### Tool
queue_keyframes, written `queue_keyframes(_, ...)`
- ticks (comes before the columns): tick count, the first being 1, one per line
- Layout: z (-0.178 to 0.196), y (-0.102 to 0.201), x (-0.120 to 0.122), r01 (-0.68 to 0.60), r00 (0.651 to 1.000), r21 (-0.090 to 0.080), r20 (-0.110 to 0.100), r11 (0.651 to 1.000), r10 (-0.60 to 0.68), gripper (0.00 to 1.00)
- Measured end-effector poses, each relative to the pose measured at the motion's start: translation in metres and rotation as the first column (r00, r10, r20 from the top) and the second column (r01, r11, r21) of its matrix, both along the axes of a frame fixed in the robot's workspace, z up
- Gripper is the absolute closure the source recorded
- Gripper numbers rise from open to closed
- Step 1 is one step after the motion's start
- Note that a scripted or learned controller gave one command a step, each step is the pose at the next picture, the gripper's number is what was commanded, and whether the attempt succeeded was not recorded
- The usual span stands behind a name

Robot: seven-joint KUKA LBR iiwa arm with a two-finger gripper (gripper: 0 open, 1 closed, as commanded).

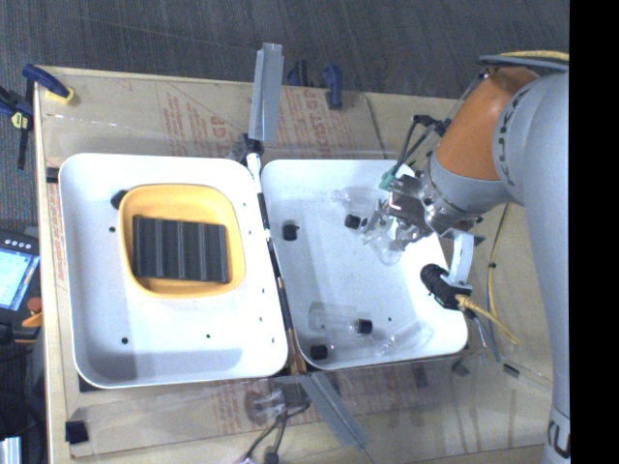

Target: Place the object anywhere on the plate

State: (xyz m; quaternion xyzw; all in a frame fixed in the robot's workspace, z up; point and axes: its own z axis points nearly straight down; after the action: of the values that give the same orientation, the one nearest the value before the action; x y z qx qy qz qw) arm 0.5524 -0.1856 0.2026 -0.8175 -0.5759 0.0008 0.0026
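A yellow plate (179, 201) with a dark ridged centre lies in the left bin (97, 336). Several clear plastic objects with small black caps lie in the right bin (329, 269): one near the back (350, 201), one near the front (334, 317), another at the front right (408, 334). My gripper (387, 228) hangs over the back right part of the right bin, just right of the rear clear object. A faint clear shape (390, 251) shows right under the gripper; whether it is held is unclear.
Small black pieces lie in the right bin at the left (289, 230) and the front left (319, 352). The raised rims of both bins meet in the middle (271, 259). Cables and a black connector (440, 286) hang off the wrist near the right bin's edge.
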Motion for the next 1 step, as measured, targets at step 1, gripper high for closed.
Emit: queue_keyframes(1,0.0205,0.0724,0.0010,-0.231,0.973,0.000,-0.001,0.973,0.231,1.00)
